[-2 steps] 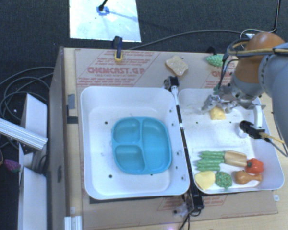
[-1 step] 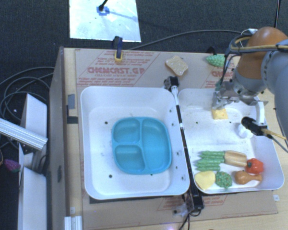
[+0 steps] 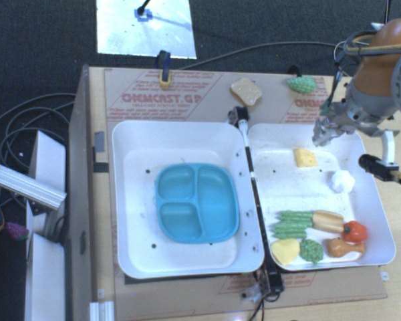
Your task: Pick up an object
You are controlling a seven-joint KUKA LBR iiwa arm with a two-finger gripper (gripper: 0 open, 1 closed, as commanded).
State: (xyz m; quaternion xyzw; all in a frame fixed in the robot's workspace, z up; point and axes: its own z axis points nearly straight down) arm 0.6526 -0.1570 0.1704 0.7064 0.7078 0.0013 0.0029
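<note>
hand [image 3: 325, 134] over right bin [image 3: 377, 199] far edge, grip state can't tell; yellow cheese block [image 3: 305, 157] just at its 7 o'clock, white ball [image 3: 341, 180] nearby

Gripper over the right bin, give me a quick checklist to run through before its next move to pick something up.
1. Gripper over the right bin: ok, at the far edge.
2. Nothing already carried: cannot tell, the tips are too small to read.
3. Nearest target free: ok, the yellow block lies alone just below the gripper.
4. White ball free: ok, apart from the other items.
5. Near-corner pile easy to grasp: not ok, green beans, tomato and the rest lie touching.
6. All items within the bins: not ok, the bread and a green item sit on the cardboard beyond them.
</note>
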